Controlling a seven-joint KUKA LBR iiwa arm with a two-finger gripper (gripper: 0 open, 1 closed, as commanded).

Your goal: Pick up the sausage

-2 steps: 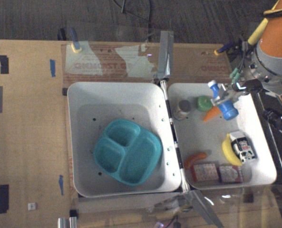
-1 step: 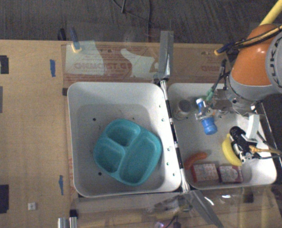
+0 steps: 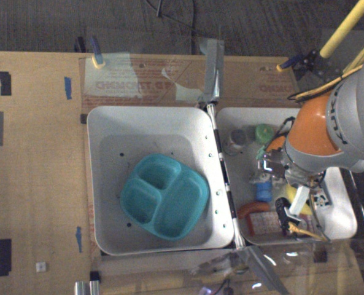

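Note:
The sausage (image 3: 251,209) is a reddish-brown curved piece lying near the front left of the right bin (image 3: 344,223), against a pinkish packet (image 3: 266,224). My gripper (image 3: 265,169) hangs over the middle of that bin, a short way behind the sausage and slightly to its right. It is directly behind a small blue object (image 3: 264,192). The arm's grey body and orange band cover the right part of the bin. Nothing can be made out between the gripper's metal parts.
A teal divided plate (image 3: 164,195) lies in the left bin (image 3: 108,128). At the back of the right bin stand a green object (image 3: 264,132) and a grey cup (image 3: 236,140). A yellow item (image 3: 290,195) lies right of the blue one.

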